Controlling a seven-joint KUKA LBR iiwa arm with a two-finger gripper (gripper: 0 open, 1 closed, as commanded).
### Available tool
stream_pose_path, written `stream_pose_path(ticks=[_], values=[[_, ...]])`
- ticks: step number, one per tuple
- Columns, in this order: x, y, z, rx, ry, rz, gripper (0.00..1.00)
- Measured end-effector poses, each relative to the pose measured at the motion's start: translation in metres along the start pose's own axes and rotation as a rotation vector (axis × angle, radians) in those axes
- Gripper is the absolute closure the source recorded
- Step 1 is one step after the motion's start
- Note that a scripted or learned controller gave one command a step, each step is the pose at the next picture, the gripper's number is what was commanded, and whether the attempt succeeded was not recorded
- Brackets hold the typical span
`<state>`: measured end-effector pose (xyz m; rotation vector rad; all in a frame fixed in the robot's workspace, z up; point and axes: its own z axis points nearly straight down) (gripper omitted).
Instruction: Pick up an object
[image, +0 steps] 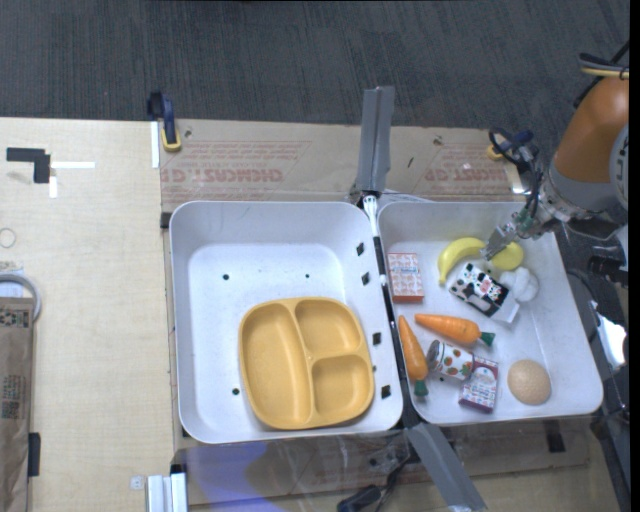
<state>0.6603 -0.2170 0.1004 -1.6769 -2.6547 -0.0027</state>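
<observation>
The end effector (503, 240) hangs low in the right bin (580, 330), its grip state impossible to tell, touching the banana (462, 256), with the carrot (452, 326) just below it.

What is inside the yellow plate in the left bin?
The yellow plate in the left bin has three sections, and all three look bare. The bin floor under the plate is covered.

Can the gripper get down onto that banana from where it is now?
Probably yes. The gripper hangs right at the banana in the right bin, and nothing lies on top of it. The black-and-white spotted toy pressing against its lower side could crowd the fingers.
</observation>
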Motion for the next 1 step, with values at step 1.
stream_pose_path(ticks=[1], values=[[0.0458,0.0203,-0.0898,-0.001,-0.004,0.108,1.0]])
